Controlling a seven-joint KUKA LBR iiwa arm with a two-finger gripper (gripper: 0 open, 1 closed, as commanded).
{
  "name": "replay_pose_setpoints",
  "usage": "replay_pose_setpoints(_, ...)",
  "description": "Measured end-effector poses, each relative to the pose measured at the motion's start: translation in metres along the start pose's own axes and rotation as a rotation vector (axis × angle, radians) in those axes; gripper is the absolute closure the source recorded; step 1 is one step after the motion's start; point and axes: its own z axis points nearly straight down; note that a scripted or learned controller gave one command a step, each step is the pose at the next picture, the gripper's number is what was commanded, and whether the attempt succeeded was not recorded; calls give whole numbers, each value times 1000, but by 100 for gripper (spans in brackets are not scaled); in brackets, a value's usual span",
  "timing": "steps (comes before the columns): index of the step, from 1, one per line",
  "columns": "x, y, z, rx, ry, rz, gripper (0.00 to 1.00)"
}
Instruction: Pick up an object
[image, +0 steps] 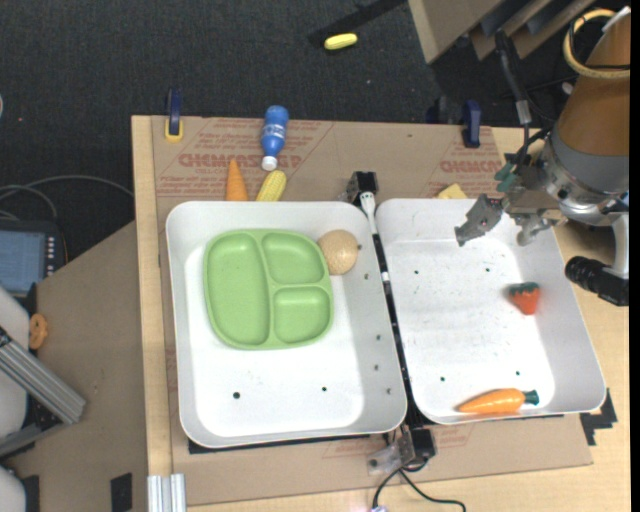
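Note:
In the right bin (440, 300), a small red strawberry-like toy (525, 298) lies near the right wall and an orange carrot (495, 402) rests along the front rim. My gripper (500, 228) hangs over the bin's back right part, above and to the left of the red toy. Its two grey fingers (474, 226) are spread apart, so it is open and holds nothing. The left bin (280, 400) holds a green divided plate (268, 288) and a beige ball (339, 250) at the plate's back right corner.
Behind the left bin, a blue and white bottle (273, 135), a corn cob (271, 184) and a small orange cone (235, 182) lie on the cardboard. A pale yellow piece (452, 192) sits behind the right bin. A black bracket (362, 186) joins the bins.

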Motion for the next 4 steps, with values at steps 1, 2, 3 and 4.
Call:
replay_pose_setpoints(1, -136, 45, 82, -1, -7, 10, 0)
replay_pose_setpoints(2, -95, 63, 199, 6, 3, -3, 0)
replay_pose_setpoints(3, -97, 64, 192, -2, -1, 0, 0)
replay_pose_setpoints(4, -97, 64, 192, -2, -1, 0, 0)
